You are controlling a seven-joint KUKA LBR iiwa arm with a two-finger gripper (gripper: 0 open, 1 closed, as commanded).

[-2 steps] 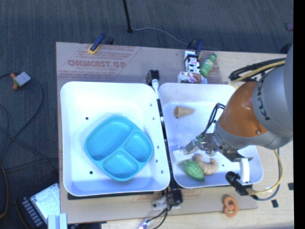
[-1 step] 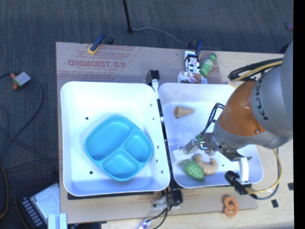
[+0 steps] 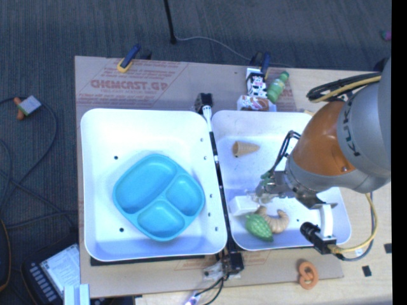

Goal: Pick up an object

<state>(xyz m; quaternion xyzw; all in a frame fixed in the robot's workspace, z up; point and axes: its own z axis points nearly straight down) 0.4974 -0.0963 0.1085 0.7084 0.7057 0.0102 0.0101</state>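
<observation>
We see two bins side by side on the surface (image 3: 127, 81). The left bin (image 3: 102, 170) holds a divided plate (image 3: 159, 196). The right bin (image 3: 254, 129) holds a cone (image 3: 244, 148) behind a croissant (image 3: 278, 220) and a lumpy fruit (image 3: 259, 226).

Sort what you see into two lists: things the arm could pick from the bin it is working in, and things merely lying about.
Job in hand: gripper, green toy, tan croissant, cone.

Lying about: blue divided plate, green bottle, orange pretzel.

Bright, even overhead light glares off the white bins (image 3: 95, 170), shadows faint, the picture slightly soft
</observation>
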